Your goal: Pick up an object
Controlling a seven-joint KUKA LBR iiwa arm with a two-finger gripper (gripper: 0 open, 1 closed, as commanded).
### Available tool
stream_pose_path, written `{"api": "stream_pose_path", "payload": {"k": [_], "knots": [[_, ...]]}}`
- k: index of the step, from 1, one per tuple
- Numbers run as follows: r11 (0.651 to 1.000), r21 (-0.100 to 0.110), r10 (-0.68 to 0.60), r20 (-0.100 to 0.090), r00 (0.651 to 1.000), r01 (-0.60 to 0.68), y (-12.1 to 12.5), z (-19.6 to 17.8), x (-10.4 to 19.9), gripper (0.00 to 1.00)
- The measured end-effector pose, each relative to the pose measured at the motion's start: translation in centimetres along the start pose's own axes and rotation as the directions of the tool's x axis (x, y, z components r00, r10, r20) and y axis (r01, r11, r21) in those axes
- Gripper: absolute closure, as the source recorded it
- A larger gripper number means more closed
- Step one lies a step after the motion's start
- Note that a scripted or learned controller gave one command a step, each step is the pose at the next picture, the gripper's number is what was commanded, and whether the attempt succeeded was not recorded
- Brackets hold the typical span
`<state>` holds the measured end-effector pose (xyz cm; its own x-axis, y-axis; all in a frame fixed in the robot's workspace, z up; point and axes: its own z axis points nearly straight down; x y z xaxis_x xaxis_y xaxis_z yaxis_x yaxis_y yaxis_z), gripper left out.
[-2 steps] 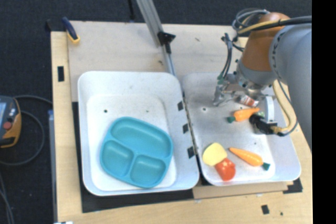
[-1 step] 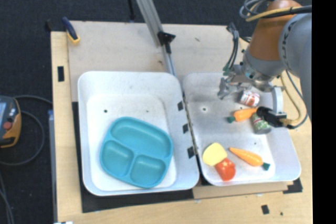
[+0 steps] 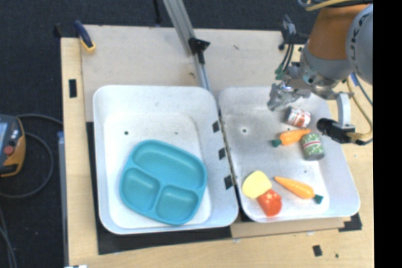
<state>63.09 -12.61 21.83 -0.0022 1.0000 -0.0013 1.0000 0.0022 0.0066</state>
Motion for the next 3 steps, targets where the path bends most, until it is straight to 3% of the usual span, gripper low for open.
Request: {"api": "stream_pose_path", "payload": {"k": [1,3], "knots": [[1.0,-0.001,-0.001,0.0,1.0,0.001,0.2,-5.5,-0.1,1.0],[1.0,0.007,-0.004,-0.001,1.0,0.004,1.5,-3.9,9.2,1.0]]}}
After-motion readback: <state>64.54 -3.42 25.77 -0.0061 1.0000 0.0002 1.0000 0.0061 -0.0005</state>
